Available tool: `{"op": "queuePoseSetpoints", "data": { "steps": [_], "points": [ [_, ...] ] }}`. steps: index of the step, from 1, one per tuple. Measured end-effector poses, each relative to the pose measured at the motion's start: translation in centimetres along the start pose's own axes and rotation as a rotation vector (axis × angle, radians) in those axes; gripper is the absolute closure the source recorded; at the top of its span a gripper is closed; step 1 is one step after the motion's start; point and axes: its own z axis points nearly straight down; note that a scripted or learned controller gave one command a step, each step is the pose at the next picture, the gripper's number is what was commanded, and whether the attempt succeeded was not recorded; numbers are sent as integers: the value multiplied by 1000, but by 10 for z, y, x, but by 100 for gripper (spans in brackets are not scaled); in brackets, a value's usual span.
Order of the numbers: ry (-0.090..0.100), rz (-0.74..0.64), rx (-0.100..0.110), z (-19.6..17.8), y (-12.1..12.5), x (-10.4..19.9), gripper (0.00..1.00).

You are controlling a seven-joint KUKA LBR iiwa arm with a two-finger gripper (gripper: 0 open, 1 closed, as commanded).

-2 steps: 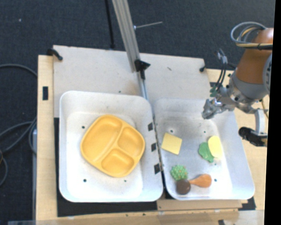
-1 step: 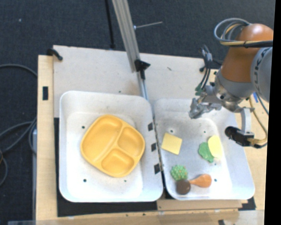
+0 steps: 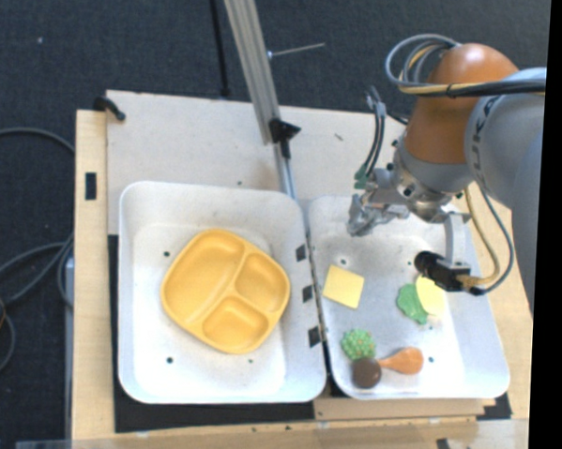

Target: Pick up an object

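Camera view: gripper hovering at the back of the right bin

Camera view is showing the gripper (image 3: 361,216) hanging over the far-left part of the right bin (image 3: 481,356); whether it is released or clenched cannot be told, and nothing is visibly sitting in its grasp. Just nearer the camera, a yellow square cheese slice (image 3: 343,287) is lying flat on the bin floor. Toward the right, a green lettuce leaf (image 3: 410,304) is touching a pale yellow piece (image 3: 432,296). Along the near edge, a green broccoli floret (image 3: 357,344) is sitting just beside a brown-tipped drumstick (image 3: 388,364). The left bin (image 3: 138,362) is holding 1 yellow tray (image 3: 225,289) with 3 compartments.
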Motion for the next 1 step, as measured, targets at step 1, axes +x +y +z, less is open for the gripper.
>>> {"op": "queuePoseSetpoints", "data": {
  "steps": [1],
  "points": [
    [0, 0, 0, -7, -17, 44, 100]
  ]
}}
